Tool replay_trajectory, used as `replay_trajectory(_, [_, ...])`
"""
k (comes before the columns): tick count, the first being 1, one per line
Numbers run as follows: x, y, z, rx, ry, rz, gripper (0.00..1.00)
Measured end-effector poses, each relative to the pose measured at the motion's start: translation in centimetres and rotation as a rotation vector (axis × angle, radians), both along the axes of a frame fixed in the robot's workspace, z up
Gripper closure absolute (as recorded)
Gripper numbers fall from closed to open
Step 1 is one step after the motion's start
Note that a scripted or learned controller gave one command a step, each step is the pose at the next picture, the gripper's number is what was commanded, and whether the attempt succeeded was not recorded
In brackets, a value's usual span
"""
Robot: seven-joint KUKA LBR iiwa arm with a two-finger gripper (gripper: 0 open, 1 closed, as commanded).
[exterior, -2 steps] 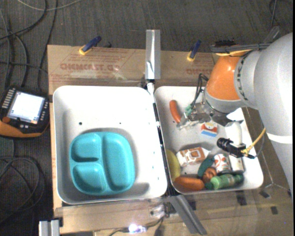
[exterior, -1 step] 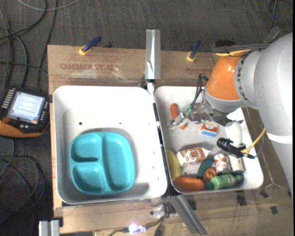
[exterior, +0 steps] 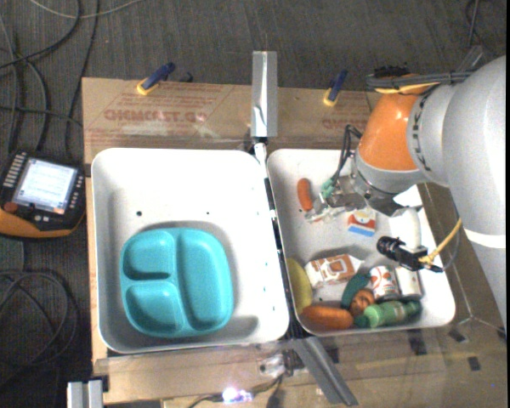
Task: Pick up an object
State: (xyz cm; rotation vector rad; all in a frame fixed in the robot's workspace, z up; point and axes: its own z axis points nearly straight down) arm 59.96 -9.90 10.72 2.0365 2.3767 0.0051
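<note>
My gripper (exterior: 325, 201) hangs low over the upper part of the right bin (exterior: 282, 228), under the orange-banded wrist. Just to its left lies a small orange-red sausage (exterior: 304, 194), close to the gripper; whether they touch is unclear. A small red, white and blue packet (exterior: 363, 221) lies right of the gripper. Nearer the front sit a brown and white carton (exterior: 333, 269), a yellow fruit (exterior: 298, 284), an orange sausage-shaped piece (exterior: 327, 316), a green bottle (exterior: 391, 313), a teal piece (exterior: 354, 287) and a red and white can (exterior: 382, 279).
The left bin (exterior: 110, 185) holds a teal divided plate (exterior: 178, 280) in its front half. A metal post (exterior: 263, 92) stands behind the wall between the bins. An orange handheld screen (exterior: 38, 194) lies on the floor at left.
</note>
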Motion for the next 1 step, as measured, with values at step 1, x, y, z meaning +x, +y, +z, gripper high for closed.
replay_trajectory(1, [2.29,4.28,12.84,0.002,0.012,-0.123,1.0])
